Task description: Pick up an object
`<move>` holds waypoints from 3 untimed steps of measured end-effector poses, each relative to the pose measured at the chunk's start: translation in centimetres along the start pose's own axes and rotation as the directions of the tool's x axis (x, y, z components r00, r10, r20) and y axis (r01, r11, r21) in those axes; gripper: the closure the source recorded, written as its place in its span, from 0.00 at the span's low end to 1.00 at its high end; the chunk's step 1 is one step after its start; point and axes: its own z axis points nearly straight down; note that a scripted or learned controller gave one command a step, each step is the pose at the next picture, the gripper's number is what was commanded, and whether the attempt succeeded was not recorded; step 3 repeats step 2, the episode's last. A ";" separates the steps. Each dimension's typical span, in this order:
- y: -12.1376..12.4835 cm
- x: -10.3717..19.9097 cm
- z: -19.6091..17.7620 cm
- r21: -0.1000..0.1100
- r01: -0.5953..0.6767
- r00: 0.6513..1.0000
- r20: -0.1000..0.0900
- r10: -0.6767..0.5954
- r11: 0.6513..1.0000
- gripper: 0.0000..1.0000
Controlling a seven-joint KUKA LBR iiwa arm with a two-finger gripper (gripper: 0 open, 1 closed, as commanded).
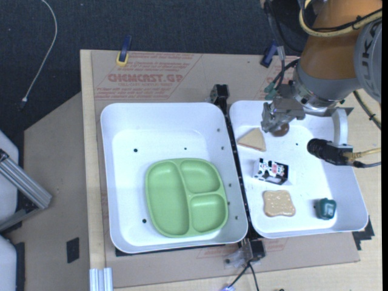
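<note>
Your gripper (276, 126) hovers just beyond the tan wedge (253, 140); you cannot tell its grip state.

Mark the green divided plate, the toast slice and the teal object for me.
green divided plate (165, 194): camera view, floor of its large left compartment.
toast slice (278, 203): camera view, middle of its top face.
teal object (325, 208): camera view, centre of its body.

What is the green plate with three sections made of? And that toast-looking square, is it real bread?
The green divided plate looks like moulded plastic: one even colour, smooth matte surface, rounded ridges between sections. The tan toast-shaped square has a speckled, crumbly-looking face with a paler edge, so it is probably a foam or plastic toy, though real bread cannot be ruled out from this view.
</note>
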 end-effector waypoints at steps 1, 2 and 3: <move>1.8 4.3 1.4 -0.002 -0.001 1.000 0.001 0.001 1.000 1.00; 1.7 10.3 2.8 0.002 0.000 1.000 0.000 0.000 1.000 1.00; 1.7 10.3 2.8 0.002 0.000 1.000 0.000 0.000 1.000 1.00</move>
